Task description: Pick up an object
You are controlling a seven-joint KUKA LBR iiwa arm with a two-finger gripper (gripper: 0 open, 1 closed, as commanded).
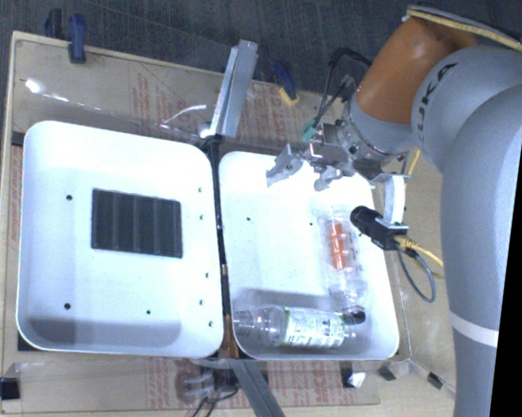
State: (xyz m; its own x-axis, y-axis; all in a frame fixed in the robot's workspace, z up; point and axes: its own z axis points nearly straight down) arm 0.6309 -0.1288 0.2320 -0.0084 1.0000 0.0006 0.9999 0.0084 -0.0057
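Note:
Two clear plastic bottles lie in the right bin (265, 251). One bottle (295, 327), with a white label, lies along the bin's near wall. The other bottle (342, 257), with an orange label, lies along the right side, its dark cap toward the near end. My gripper (305, 170) hangs over the far edge of the right bin, above and apart from both bottles. Its fingers (282, 167) are spread open with nothing between them.
The left bin (43, 289) holds a dark ribbed rectangular pad (136, 223). A metal divider post (233, 86) rises between the bins at the far side. The arm's bulk (472, 182) fills the right side, with a cable (420, 260) looping by the right bin's rim.

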